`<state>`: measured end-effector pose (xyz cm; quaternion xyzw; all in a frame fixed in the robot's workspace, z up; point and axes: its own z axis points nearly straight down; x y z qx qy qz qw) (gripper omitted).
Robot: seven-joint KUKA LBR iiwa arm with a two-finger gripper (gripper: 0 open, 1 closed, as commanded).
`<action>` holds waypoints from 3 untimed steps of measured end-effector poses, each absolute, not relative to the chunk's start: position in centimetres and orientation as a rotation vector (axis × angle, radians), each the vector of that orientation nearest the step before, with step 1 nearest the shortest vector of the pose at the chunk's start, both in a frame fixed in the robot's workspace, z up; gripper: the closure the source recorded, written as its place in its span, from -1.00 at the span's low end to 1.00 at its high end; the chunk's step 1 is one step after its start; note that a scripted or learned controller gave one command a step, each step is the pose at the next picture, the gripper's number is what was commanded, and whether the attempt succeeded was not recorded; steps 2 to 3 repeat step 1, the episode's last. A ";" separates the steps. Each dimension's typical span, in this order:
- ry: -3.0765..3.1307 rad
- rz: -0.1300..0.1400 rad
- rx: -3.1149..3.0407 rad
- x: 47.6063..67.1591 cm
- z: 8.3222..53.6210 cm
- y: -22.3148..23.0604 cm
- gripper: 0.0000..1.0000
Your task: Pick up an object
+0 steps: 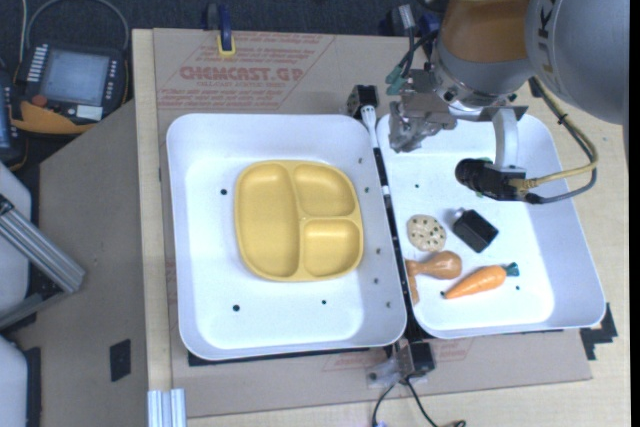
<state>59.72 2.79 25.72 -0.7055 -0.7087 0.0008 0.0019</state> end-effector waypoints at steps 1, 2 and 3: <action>-2.224 0.003 -2.213 58.1 25.2 8.6 1.00; -2.224 0.003 -2.213 58.1 25.2 8.6 1.00; -2.224 0.003 -2.213 58.1 25.2 8.6 1.00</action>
